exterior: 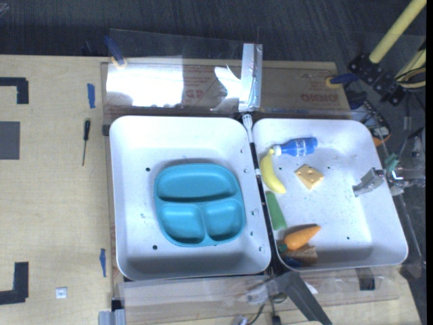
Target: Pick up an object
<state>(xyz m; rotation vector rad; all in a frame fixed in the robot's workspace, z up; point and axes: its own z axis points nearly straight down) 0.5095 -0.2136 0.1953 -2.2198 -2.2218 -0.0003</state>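
While the gripper (371,180) state is unclear, the banana (272,172) lies lengthwise along the bin's (352,246) left wall.

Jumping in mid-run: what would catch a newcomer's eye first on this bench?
The big blue divided tray sitting in the middle of the left bin stands out first. Next come the bright items lined along the right bin's left side: a blue bottle at the top, a yellow banana below it, a cheese wedge beside that, and an orange carrot near the bottom corner.
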